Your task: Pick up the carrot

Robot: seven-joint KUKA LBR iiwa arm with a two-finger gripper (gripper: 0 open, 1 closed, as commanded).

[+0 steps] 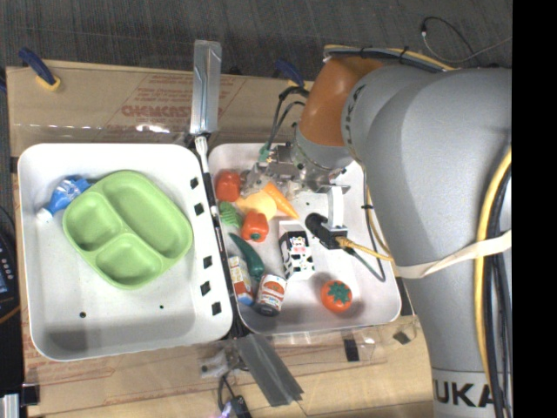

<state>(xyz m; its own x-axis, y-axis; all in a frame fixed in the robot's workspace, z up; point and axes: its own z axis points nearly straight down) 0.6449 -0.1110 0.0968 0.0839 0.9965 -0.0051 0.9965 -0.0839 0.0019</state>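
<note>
The carrot [254, 225] lies at the right bin's [374, 312] left side, mid-frame, crowded by toy foods, so the gripper [265, 165] just above it, finger state untellable, risks grabbing the neighbouring yellow wedge [271, 200] instead.

Dark grey carpeted floor [130, 11], brown cardboard sheet [122, 94] on the bench, blue clamps [39, 66] at its edge

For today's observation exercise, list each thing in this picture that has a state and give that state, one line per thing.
green divided plate: upright in the left bin, tilted
blue item: partly tucked under the plate's edge
carrot: lying in the right bin, not gripped
cow-print carton: lying on its side
small jar: tipped over near the divider
tomato: resting free on the bin floor
gripper: low over the right bin, jaws unclear
</note>
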